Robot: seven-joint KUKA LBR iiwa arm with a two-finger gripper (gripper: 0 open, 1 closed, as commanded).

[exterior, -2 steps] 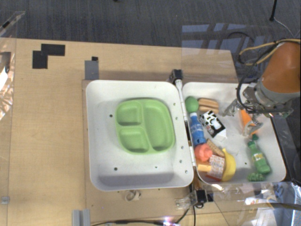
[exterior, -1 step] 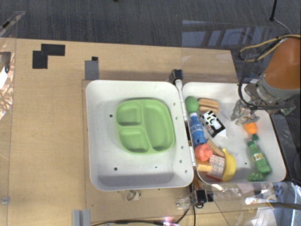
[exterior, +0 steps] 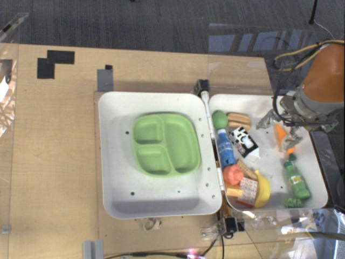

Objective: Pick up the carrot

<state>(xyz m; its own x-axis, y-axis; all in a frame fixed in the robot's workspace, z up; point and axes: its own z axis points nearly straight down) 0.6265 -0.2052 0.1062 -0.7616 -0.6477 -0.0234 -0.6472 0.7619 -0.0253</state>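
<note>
The carrot is a short orange piece lying in the right bin, near its back right part. My gripper hangs directly over it, reaching in from the right under the orange-banded wrist. Its fingers stand open, one on each side of the carrot with gaps between them and it. Nothing shows the carrot lifted off the bin floor.
The left bin holds a green divided plate. Crowded along the right bin's left side are a green ball, a hot dog, a blue bottle, a black-and-white toy and a banana. A green bottle lies just in front of the carrot.
</note>
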